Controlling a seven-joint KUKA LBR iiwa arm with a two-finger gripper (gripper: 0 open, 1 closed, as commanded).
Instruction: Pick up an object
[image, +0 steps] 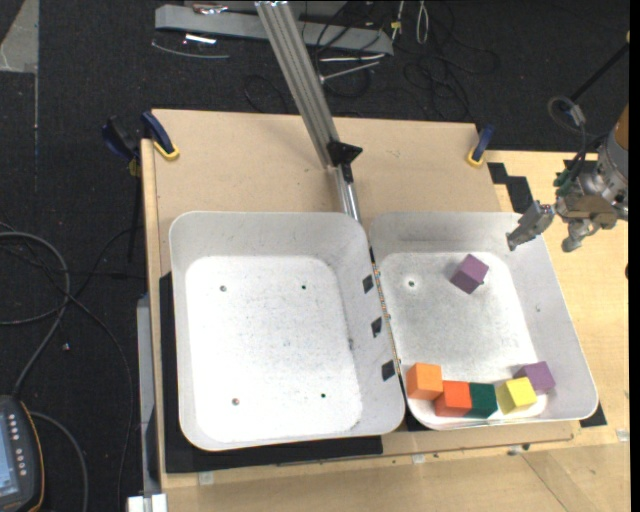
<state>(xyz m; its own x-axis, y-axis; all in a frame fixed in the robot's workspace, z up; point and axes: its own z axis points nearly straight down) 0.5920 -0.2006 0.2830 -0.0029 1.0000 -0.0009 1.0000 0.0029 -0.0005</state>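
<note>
Over at three o'clock on my screen, the gripper (551, 229) is hanging above the upper right rim of the right bin (560, 300), and I'm seeing its two fingers spread well apart, one pointing down-left over the bin rim, the other sitting out past the edge. Nothing is sitting between them; the hand is carrying nothing. The arm (612, 170) is coming in from the right edge, grey at the wrist.

Inside that right bin, a purple cube (469, 272) is lying tilted on the floor towards twelve o'clock, on its own, well apart from the rest and near the gripper but not touching it. Down at six o'clock, a row of blocks is crowding against the lower rim: an orange cube (425, 379) at the left, then a red block (456, 397), a green block (483, 400), a yellow cube (516, 394), and a second purple block (539, 376) at the right end, each one pressing against its neighbour.

At nine o'clock from all this, the left bin (190, 300) is lying beside the right one, their rims meeting along the middle. Both are resting on the wooden bench (250, 160), and a metal pole (300, 85) is slanting in from twelve o'clock towards the seam.
</note>
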